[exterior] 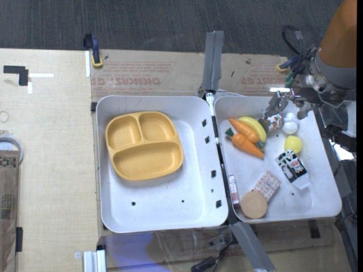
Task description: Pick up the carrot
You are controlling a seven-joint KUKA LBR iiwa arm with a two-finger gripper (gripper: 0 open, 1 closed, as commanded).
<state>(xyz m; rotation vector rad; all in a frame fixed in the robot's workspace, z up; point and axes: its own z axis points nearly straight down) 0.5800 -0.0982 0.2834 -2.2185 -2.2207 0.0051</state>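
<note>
Left bin (113, 208): white, shallow; holds a yellow divided plate (144, 145) with three compartments, toward its upper left.

Right bin (323, 203): white, shallow, joined alongside; holds everything below.

My arm: grey, orange band, entering from the right above the right bin's upper edge.

My gripper (279, 107): over the bin's upper part, fingers apart, clasping nothing.

Carrot (247, 137): two orange pieces, lying side by side, upper left of the right bin, touching the banana (253, 126).

Milk carton (292, 168), on its side.

Cracker packet (266, 184).

Round biscuit (254, 205).

Lemon (293, 144).
</note>
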